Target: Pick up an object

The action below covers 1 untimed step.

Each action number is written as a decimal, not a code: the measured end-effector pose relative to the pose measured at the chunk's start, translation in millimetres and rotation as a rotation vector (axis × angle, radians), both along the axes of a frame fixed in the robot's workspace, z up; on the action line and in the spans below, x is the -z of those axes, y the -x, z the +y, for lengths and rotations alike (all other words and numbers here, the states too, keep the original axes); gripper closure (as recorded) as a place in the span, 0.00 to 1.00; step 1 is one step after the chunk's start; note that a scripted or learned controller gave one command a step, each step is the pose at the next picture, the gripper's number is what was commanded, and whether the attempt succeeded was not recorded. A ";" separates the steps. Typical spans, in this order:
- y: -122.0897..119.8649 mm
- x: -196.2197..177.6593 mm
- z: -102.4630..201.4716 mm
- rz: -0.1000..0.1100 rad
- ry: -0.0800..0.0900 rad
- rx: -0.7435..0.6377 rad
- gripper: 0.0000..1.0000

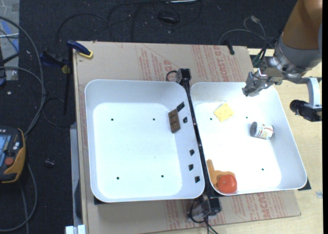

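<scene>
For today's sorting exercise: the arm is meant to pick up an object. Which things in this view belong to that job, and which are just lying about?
Belongs to the job:
gripper
yellow block
small can
red ball
brown bar
right bin
left bin

Just lying about:
blue and yellow clamp
cables on the floor

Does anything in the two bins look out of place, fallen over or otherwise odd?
Mostly small things. The can in the right bin lies on its side. The brown block in the left bin leans against the wall. The yellow piece and the tomato look normal. Nothing looks spilled.
</scene>
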<state>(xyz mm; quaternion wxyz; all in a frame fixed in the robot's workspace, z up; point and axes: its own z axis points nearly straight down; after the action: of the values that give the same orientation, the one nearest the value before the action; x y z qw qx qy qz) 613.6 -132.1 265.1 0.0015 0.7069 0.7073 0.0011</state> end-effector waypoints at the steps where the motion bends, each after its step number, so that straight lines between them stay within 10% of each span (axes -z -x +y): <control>1: -0.3 -27.0 0.0 0.002 0.000 0.000 1.00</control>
<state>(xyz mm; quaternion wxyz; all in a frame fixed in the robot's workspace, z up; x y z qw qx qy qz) 613.9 -132.1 292.1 0.0007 0.7069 0.7073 0.0006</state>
